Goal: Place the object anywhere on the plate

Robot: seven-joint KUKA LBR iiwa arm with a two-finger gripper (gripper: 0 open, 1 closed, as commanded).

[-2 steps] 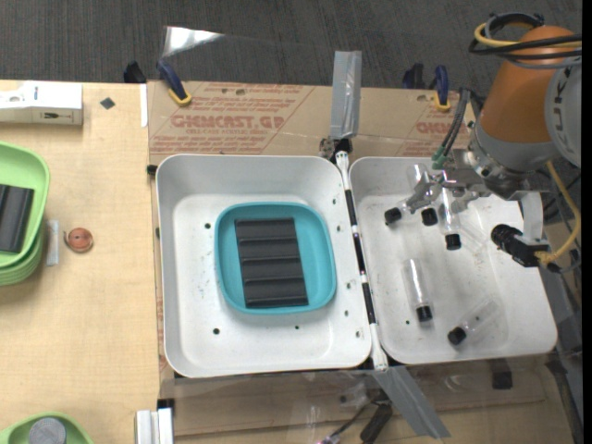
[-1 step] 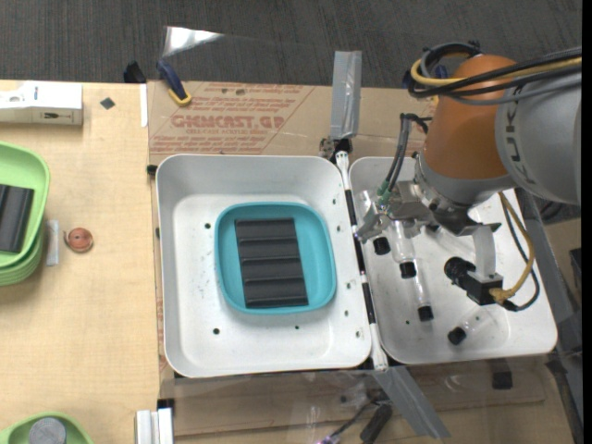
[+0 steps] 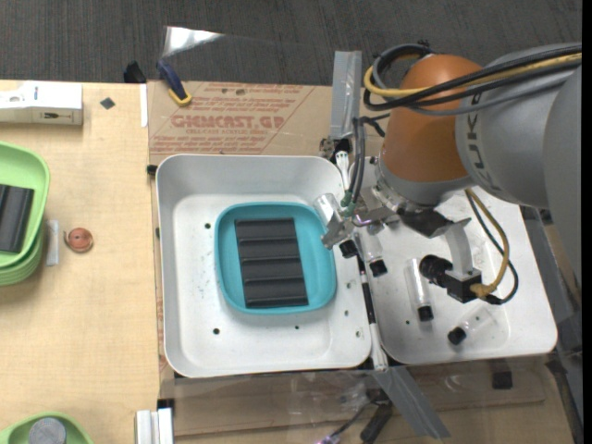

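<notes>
The grey KUKA arm [image 3: 518,128], with its orange band [image 3: 425,128], comes in from the right and hangs over the seam between the two bins. Below it, the pale wooden bench [image 3: 92,340] bears the left white bin [image 3: 185,331] and the right white bin [image 3: 518,331] side by side. A brown cardboard sheet with red print [image 3: 236,118] lies just behind the left bin. A teal plate [image 3: 227,248] sits in the middle of the left bin, and a black ribbed block [image 3: 270,262] lies flat on it, wholly inside the rim. A green tray [image 3: 23,169] at the left edge of the bench holds a similar dark piece [image 3: 11,215]. The gripper [image 3: 339,228] is just beside the plate's right rim, over the left bin's right wall; I cannot tell whether it is spread or closed, and nothing is seen held in it. Several small black pieces [image 3: 425,314] lie scattered in the right bin. A small orange-brown disc [image 3: 79,239] rests on the bench near the green tray.
</notes>
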